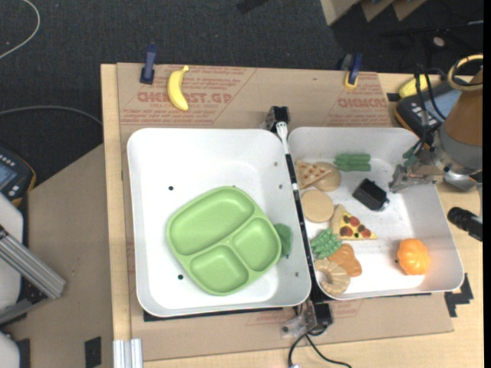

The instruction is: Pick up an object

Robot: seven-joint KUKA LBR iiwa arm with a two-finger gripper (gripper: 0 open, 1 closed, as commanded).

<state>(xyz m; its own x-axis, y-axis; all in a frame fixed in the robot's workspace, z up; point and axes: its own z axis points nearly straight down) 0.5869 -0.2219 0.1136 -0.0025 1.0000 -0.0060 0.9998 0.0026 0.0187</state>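
Observation:
The right bin (pixel 430 205) holds several toy foods: a black block (pixel 370 194), a green piece (pixel 352 162), two pizza slices (pixel 314 175) (pixel 354 227), a round tan cookie (pixel 317 205), a green leafy piece (pixel 324 244), an orange fruit (pixel 413 257) and brown pastries (pixel 341 264). My gripper (pixel 404 176) hangs over the right part of this bin. It is a short way right of the black block and apart from it.
The left bin (pixel 153 175) carries a green divided plate (pixel 222 240) with a small green piece (pixel 285 238) beside it. A yellow banana (pixel 178 87) lies on the cardboard behind the bins. Clamps and cables sit along the bins' shared edge (pixel 279 118).

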